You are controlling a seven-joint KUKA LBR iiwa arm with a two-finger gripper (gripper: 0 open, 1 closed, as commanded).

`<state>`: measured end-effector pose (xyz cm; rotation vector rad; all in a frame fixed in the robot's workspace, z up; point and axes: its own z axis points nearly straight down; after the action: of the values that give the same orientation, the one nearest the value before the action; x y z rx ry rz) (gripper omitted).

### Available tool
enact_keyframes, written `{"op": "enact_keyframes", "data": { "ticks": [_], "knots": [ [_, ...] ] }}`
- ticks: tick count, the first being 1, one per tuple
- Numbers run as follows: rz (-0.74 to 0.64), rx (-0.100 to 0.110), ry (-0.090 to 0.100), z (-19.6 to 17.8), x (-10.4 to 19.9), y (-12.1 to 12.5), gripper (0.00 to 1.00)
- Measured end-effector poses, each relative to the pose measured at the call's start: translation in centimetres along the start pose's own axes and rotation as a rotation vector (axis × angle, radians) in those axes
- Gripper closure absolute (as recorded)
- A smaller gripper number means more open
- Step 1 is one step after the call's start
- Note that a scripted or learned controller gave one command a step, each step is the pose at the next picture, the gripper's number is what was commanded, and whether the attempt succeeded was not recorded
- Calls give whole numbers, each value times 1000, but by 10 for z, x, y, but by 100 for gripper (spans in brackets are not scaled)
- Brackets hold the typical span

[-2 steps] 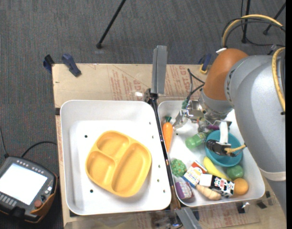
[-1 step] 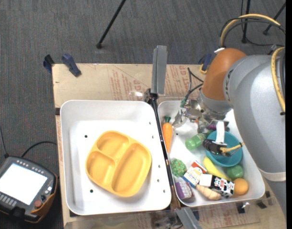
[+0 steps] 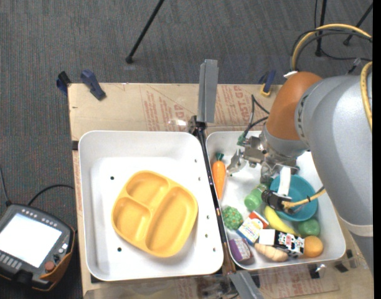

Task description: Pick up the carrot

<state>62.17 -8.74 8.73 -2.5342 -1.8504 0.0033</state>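
Note:
The carrot [image 3: 219, 178] is orange with a green top and lies lengthwise along the left wall of the right bin [image 3: 223, 143], top pointing away from me. My gripper [image 3: 235, 162] hangs just to the right of the carrot's green end, low over the bin floor. It is open, with nothing between its fingers. The grey arm with its orange band [image 3: 289, 114] reaches in from the right above the bin.
Crowded in the right bin's near half are a green knobbly toy [image 3: 232, 217], a green bottle [image 3: 255, 199], a blue bowl [image 3: 297, 198], a banana [image 3: 279, 220] and several small items. The left bin [image 3: 91, 167] holds a yellow divided plate [image 3: 156, 212].

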Motion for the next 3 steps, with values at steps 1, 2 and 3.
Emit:
{"op": "enact_keyframes", "data": {
  "ticks": [1,2,3],
  "knots": [
    [161,-1,0,0,8,8,0],
    [250,-4,2,-1,-2,-20,0],
    [461,1,-1,1,12,18,0]
  ]
}}
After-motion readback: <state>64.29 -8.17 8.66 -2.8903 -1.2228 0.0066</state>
